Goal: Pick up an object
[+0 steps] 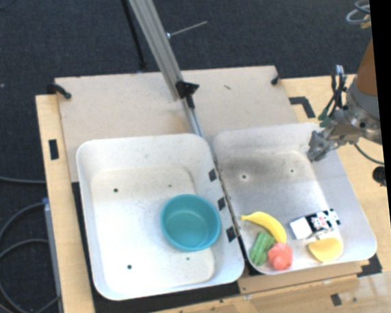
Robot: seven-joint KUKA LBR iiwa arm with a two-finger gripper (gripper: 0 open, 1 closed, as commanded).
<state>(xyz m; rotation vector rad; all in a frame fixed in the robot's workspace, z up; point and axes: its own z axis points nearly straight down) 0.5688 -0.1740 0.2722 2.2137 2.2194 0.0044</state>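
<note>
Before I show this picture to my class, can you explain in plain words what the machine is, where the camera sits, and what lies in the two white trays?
One camera looks down on the bench at a slant. The robot arm comes in from the picture's right; its gripper hovers over the right bin's far edge, with nothing visibly held. The left bin holds a teal bowl. Near the right bin's front edge lie a banana, a green vegetable, a red fruit, a yellow wedge and a small black-and-white box.
</note>
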